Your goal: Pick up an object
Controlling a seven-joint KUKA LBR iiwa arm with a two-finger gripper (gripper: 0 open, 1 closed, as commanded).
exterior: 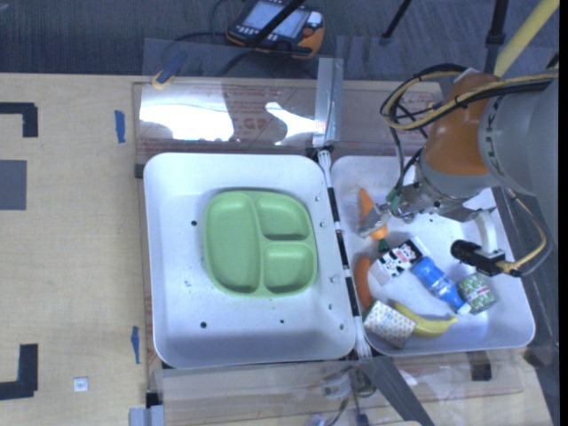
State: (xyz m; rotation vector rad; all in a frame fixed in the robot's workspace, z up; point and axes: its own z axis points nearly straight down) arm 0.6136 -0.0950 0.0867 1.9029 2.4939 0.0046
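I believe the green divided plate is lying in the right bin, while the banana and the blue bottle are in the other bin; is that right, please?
Not quite. The camera view shows the green divided plate in the left bin, not the right one. The banana and the blue bottle do lie in the other bin, the right bin.

The grey arm [524, 140] is seen reaching in from the right of the camera view, its orange band [457, 145] sitting just above the wrist and looped about by black and yellow cables. The wrist is bent downward and leftward, so that the gripper [390, 209] is carried low at the arm's left end. The gripper's tip is too small and cluttered for its state to be made out
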